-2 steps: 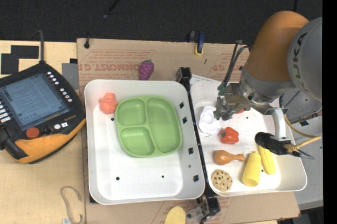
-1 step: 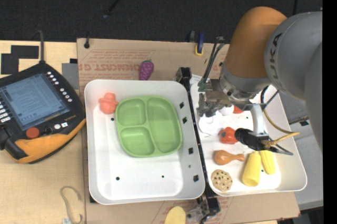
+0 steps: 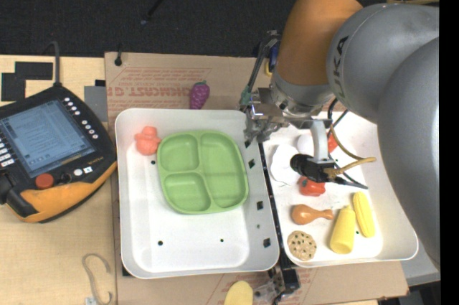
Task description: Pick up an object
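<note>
My gripper [image 3: 252,125] hangs over the upper part of the divider between the two bins, at the top right corner of the green divided plate [image 3: 201,172]. The plate lies in the left bin [image 3: 186,250]. A pink-orange toy [image 3: 146,141] sits at that bin's upper left. In the right bin [image 3: 401,242] lie a red piece [image 3: 312,187], a brown drumstick [image 3: 310,213], a cookie [image 3: 302,245], a yellow corn cob [image 3: 363,214] and a yellow oblong piece [image 3: 343,230]. The grey arm covers the right bin's upper part.
A purple grape bunch [image 3: 199,93] lies on the cardboard behind the left bin. A teach pendant [image 3: 46,146] rests on the bench at the left. A yellow item [image 3: 239,292] sits below the bins' front edge.
</note>
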